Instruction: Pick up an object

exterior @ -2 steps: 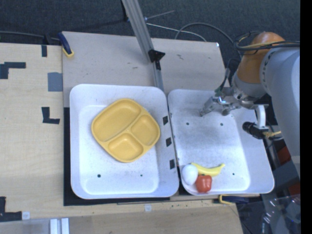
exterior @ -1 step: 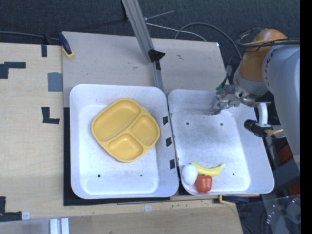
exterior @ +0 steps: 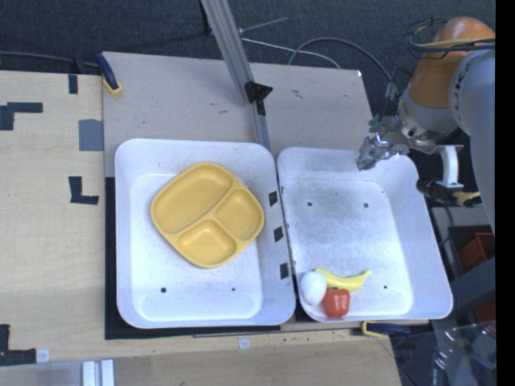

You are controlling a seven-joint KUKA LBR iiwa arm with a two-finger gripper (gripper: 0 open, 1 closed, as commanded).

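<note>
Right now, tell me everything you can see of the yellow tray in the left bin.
The yellow tray is a rounded-corner dish that looks like smooth plastic, moulded into three compartments: one large and two smaller, split by raised ridges. It lies flat and right side up, turned at an angle to the walls of the left bin, resting on the upper middle of that bin's floor. Nothing sits in its compartments, and nothing but the bin floor touches it.

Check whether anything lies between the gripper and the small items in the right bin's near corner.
Nothing visible does. The gripper is over the right bin's far edge; the banana, white ball and red item cluster at the near-left corner, with bare floor between.
</note>
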